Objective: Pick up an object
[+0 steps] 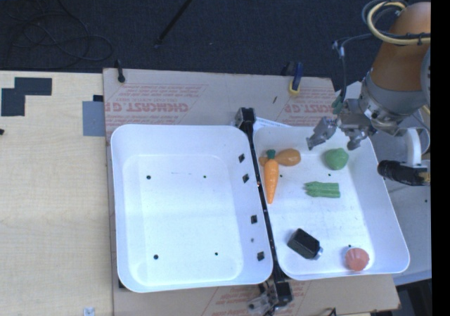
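My gripper hangs over the back of the right bin, fingers spread open with nothing between them. A round green object lies just below and in front of it, apart from the fingertips. Left of that are an orange lump and an orange carrot by the bin's left wall. A flat ribbed green piece lies mid-bin. A black block and a reddish ball rest near the front edge.
The left bin sits beside the right one, with a black divider strip between them. Both stand on a cardboard sheet on the bench. A clamp holds the cardboard's back edge.
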Controlling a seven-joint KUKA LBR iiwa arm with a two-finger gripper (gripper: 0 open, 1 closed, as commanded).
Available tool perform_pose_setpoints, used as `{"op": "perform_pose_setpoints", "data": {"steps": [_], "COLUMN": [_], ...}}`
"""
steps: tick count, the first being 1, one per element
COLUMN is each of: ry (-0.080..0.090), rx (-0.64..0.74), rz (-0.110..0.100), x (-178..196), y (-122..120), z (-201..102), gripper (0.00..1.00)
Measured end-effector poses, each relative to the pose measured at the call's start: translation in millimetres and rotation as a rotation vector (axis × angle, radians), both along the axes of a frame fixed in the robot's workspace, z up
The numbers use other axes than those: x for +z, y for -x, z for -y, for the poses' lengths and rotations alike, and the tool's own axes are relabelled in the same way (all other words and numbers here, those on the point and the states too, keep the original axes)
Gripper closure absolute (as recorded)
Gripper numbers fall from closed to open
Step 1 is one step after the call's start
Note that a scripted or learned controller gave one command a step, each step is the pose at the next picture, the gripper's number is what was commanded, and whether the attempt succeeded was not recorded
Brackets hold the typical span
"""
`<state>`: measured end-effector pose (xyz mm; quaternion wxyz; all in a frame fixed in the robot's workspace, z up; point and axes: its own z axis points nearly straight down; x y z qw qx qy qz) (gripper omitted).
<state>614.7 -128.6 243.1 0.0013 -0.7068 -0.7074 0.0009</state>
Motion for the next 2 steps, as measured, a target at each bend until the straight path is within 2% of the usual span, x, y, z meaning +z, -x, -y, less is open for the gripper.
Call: {"op": "perform_pose_setpoints", "data": {"steps": [1, 2], "ry": [0.009, -0.003], "rx": [-0.005, -0.004], "rz": [0.018, -0.010], "x": [150, 58], "y": [22, 88], "z": [69, 86], "gripper": [0.00, 0.00]}}
